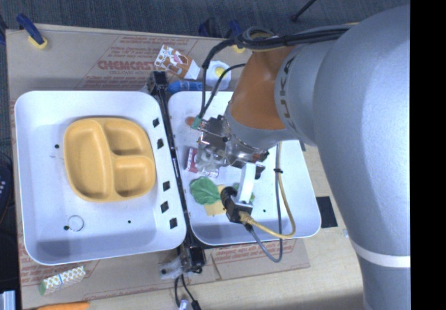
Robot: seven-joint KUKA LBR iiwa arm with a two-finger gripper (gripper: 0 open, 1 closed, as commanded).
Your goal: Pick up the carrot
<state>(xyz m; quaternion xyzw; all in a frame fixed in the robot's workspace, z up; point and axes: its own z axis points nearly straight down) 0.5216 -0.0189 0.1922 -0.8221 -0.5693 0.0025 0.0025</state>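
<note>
Arm over the right bin (306, 214), gripper (207, 155) low inside it.
We can't tell whether the pincer is spread or pinching; clutter hides it. An orange bit at the gripper's upper left, possibly the carrot (190, 122), lies near the bin's left wall. Green leaf toy (204, 190) sits just below the gripper; yellow tray (108, 157) in the left bin (35, 162).
</note>
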